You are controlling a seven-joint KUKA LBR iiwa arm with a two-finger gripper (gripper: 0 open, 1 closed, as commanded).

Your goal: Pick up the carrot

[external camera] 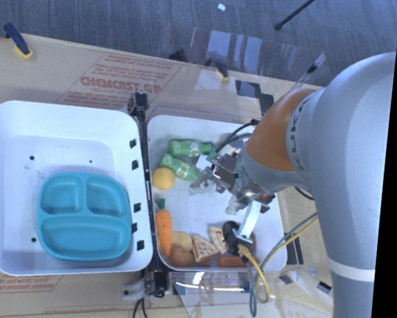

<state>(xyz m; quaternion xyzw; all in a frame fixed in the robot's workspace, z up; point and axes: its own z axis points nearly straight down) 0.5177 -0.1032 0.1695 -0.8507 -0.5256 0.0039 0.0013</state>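
The carrot [163, 231] is orange and lies lengthwise along the left wall of the right bin [187, 127], near its front corner. My gripper [207, 179] hangs over the middle of that bin, up and to the right of the carrot and apart from it. Its metal fingers [199, 183] point left toward the green bottles, and nothing shows between them.
Two green bottles [189, 147] [178, 166] and a yellow lemon [163, 179] lie in the right bin's back left. Crackers [208, 244], a tan potato [182, 242] and a reddish sausage [230, 261] crowd its front. A blue divided plate [85, 215] sits in the left bin [19, 130].
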